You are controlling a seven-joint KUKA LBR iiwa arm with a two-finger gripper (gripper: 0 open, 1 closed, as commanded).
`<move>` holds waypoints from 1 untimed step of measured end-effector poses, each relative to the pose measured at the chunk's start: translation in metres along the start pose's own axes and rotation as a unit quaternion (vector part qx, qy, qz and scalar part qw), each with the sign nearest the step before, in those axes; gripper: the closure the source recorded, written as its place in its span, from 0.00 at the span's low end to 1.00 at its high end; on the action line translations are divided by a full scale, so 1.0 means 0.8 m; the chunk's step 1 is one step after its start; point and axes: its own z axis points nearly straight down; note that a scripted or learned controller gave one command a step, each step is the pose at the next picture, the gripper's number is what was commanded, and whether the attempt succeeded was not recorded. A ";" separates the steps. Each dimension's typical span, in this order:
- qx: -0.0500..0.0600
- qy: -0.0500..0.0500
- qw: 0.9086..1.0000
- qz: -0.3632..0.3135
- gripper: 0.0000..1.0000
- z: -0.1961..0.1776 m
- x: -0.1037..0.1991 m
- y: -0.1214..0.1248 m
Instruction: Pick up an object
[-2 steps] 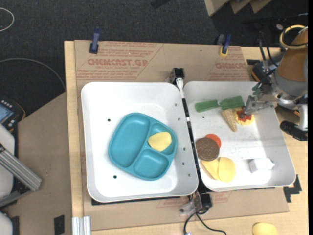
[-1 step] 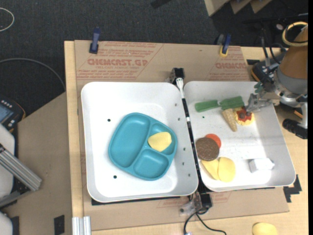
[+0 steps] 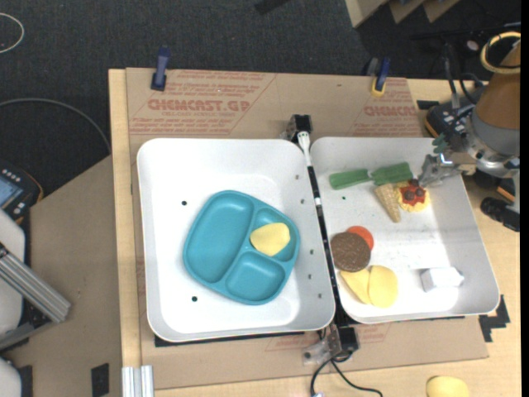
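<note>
The right bin (image 3: 450, 230) holds several small objects. Two green bars (image 3: 348, 178) (image 3: 391, 173) lie near its far side, with a tan wedge (image 3: 389, 202) and a small red and yellow piece (image 3: 412, 197) just in front of them. A brown round cookie (image 3: 350, 253) overlaps an orange disc (image 3: 362, 236), with yellow slices (image 3: 380, 286) below and a white block (image 3: 440, 278) at the front right. My gripper (image 3: 431, 172) hangs low at the bin's far right, just above and to the right of the red and yellow piece. No object is visible in its grasp.
The left bin (image 3: 165, 188) contains a teal divided plate (image 3: 219, 242) with a pale yellow piece (image 3: 269, 238) in its right compartment. A black divider (image 3: 312, 193) runs between the bins. Cables and clamps sit behind the bins, and a yellow object (image 3: 446, 385) lies off the bench's front right.
</note>
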 end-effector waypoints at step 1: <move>0.000 0.002 1.000 -0.001 1.00 -0.096 0.068 0.006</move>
